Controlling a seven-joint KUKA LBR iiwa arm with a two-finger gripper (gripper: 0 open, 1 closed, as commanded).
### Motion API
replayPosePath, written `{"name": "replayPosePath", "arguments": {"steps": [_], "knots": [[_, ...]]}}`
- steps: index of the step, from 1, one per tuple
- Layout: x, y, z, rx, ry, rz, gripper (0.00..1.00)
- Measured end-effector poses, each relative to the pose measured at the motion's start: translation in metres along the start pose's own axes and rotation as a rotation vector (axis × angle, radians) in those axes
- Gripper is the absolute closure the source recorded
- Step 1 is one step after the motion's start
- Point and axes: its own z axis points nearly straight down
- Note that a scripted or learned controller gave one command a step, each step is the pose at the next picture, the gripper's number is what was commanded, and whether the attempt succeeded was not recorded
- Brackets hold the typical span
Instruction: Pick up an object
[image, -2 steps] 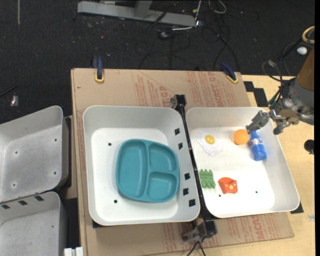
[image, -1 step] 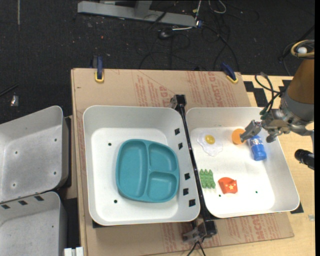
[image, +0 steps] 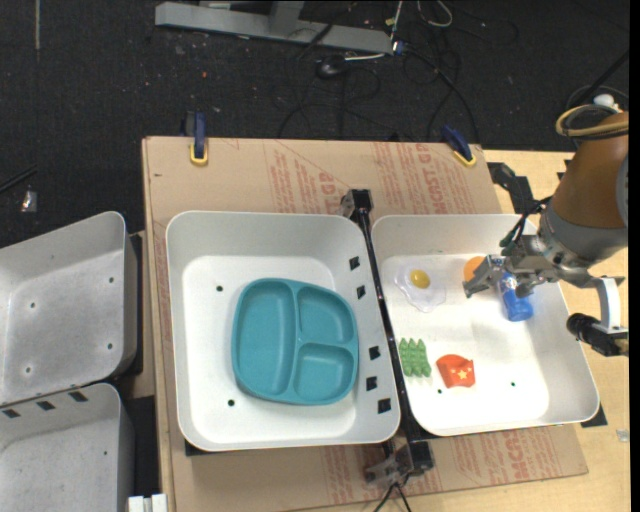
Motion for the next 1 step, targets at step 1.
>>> {"name": "replayPosePath", "arguments": {"steps": [1], "knots": [[-0.0006, 0.0009, -0.0129, -0.005, -0.002, 0.0, 1.0]]}}
